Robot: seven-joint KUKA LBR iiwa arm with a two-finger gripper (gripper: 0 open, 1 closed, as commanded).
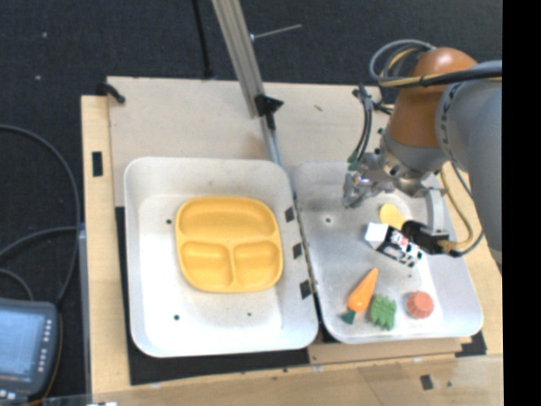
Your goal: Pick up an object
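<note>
My gripper (354,189) hangs over the upper part of the right bin (330,227), under the orange wrist band. Just right of and below it lies a small yellow piece (390,214). A white and black box-like object (391,241) lies beside that piece, slightly lower. Near the bin's front edge lie an orange carrot (363,290), a green toy (383,311) and a reddish round object (419,304). Nothing shows in the gripper.
The left bin (152,201) holds a yellow divided plate (228,244). A slanted metal post (245,57) rises behind the bins. Cables loop around the arm's wrist (406,57). A screen (25,345) sits at the lower left, off the bench.
</note>
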